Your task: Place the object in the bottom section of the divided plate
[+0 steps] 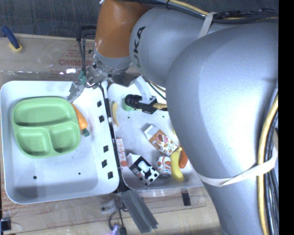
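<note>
A green divided plate (pixel 45 126) lies in the left bin (pixel 54 180), with one long section at the top and two smaller ones below. An orange carrot-shaped toy (pixel 80 120) with a green end lies on the bin floor against the plate's right rim. My gripper (pixel 76 89) hangs over the left bin's upper right area, just above the plate's top right corner and the carrot's upper end. Nothing shows between the gripper and the carrot.
The right bin (pixel 137 131) holds a small yellow piece (pixel 114 113), a printed carton (pixel 161 141), a can (pixel 163 164), a yellow banana (pixel 176 166) beside a red piece (pixel 183 158), and a black-and-white patterned toy (pixel 146 171). The arm covers that bin's right side.
</note>
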{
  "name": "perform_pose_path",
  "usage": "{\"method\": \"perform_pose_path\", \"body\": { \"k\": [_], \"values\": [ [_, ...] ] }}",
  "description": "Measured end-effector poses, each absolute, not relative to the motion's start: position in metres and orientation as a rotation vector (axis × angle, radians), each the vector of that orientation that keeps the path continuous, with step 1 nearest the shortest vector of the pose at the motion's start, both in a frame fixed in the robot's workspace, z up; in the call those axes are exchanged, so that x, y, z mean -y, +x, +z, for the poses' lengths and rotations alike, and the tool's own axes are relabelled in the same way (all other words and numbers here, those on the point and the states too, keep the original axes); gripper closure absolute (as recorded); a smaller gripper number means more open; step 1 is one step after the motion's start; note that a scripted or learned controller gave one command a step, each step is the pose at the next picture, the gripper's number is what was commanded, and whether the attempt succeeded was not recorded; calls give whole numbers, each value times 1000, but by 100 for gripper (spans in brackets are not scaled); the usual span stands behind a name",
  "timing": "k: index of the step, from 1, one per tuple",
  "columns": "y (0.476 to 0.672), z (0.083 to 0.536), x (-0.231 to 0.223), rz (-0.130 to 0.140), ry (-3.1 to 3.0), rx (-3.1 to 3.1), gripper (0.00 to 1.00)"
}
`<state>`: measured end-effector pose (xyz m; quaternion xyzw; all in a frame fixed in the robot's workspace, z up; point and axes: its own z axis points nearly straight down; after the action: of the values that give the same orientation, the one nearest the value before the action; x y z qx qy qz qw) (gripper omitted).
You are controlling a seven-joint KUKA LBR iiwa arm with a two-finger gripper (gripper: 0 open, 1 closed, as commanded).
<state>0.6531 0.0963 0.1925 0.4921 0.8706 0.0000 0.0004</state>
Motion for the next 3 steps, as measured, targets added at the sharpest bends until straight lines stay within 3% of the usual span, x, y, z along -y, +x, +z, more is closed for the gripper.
{"method": "perform_pose_path", "body": {
  "k": [1, 2, 3],
  "values": [
    [603, 163, -104, -5, 1456, -2787, 0],
    [603, 172, -104, -7, 1452, -2789, 100],
    [562, 131, -192, -5, 1387, -2822, 100]
  ]
}}
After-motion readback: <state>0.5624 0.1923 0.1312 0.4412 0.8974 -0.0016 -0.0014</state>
